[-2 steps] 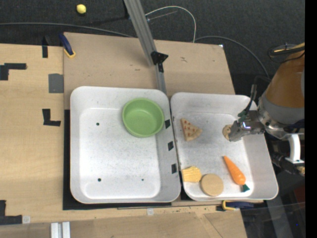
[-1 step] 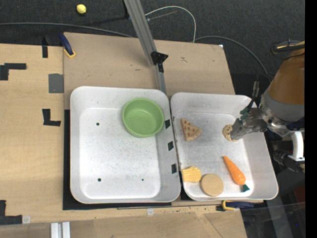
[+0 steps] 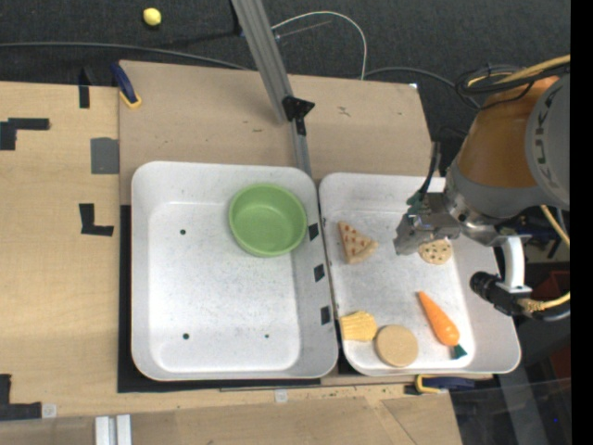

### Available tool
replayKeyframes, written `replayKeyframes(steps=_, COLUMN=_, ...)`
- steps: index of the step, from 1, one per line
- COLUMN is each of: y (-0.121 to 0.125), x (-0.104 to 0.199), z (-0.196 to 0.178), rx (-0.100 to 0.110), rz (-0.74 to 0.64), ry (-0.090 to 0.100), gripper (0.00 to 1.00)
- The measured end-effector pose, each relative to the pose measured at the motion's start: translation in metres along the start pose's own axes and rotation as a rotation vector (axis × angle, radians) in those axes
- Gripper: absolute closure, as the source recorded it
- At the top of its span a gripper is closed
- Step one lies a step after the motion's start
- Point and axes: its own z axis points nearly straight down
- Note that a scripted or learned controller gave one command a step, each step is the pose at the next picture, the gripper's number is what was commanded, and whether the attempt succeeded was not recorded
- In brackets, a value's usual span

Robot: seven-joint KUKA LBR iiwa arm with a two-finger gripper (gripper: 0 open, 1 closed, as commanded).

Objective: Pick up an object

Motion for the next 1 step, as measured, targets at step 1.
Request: replayKeyframes(steps=1, y=0.0075, x=0.0497, z=0.0066, rx=0.002, rz=0.002, ry=-0.001, gripper=1.00)
